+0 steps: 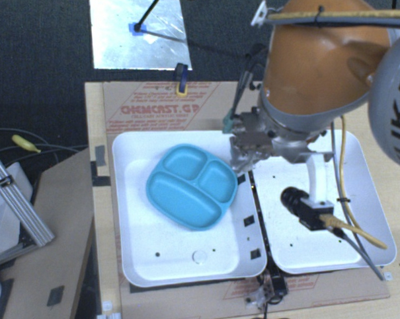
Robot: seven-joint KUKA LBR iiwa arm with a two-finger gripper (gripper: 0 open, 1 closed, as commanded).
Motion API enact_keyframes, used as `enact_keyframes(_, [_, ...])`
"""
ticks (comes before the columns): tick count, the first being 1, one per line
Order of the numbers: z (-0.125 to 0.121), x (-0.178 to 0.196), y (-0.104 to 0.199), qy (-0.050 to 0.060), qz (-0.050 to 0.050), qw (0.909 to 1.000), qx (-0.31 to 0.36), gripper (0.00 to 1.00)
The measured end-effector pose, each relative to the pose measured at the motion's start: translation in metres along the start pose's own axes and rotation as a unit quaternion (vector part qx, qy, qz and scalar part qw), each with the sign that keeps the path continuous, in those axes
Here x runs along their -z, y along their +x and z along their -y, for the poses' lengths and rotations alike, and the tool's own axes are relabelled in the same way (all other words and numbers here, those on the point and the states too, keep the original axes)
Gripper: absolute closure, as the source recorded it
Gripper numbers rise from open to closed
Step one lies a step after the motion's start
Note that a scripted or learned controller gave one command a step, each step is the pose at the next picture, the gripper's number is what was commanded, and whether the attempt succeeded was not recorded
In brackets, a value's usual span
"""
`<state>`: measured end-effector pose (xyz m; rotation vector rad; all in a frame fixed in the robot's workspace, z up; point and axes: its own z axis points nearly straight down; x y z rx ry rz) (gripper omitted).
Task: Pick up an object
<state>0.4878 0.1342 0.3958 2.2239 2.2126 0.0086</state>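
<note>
Grey metal makes up the end effector (243, 157), which hangs low over the seam where the two bins meet, at the upper right corner of the blue plate (191, 185); from this angle I cannot tell how it is set, and nothing can be seen held in it. Its tip sits just beside the plate's rim, though whether it touches the rim is not clear. The plate is a rounded, three-section tray, tilted a little on the floor of the left bin (135, 257), lying in the bin's upper middle part. Above the end effector the wrist widens into the arm's (315, 58) broad orange band, which covers the top of the right bin (363, 247), with grey casing at the far right. A white bracket hangs down from the wrist over the right bin, carrying a black cylindrical part (301, 207), and a yellow cable (352, 231) trails from there toward the bin's lower right corner. Both bins rest on a sheet of cardboard (161, 104) with red printing, lying on the table. Behind the cardboard, a shiny silver sheet (138, 32) lies on dark carpet.
</note>
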Motion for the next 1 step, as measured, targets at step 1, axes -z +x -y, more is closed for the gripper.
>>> enact_keyframes(1, [0.0008, -0.0024, 0.0037, 0.002, 0.0, 1.0, 0.003, 0.0])
